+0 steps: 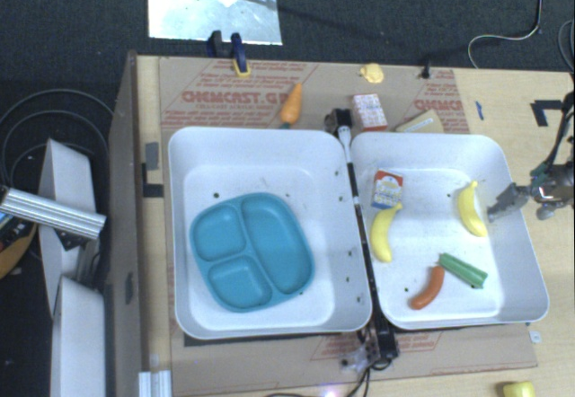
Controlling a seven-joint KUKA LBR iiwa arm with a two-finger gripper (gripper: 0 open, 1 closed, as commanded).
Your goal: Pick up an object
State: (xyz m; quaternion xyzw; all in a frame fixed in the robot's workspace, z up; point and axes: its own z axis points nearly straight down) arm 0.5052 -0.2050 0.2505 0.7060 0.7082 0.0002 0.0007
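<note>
The right white bin [429,160] holds a small white carton [387,189], two yellow bananas, a green block [464,269] and an orange-red sausage [428,288]. One banana [384,233] lies by the bin's left wall, and the other banana [471,208] lies near its right side. My gripper [508,200] reaches in over the right rim, just to the right of that second banana and a little above the bin floor. I see nothing held in it.
The left bin [260,153] holds a blue divided plate [252,250]. Behind the bins on the cardboard lie a carrot [291,104], a small box [369,110] and a yellow piece [372,73]. A cable [512,34] runs across the floor at the back right.
</note>
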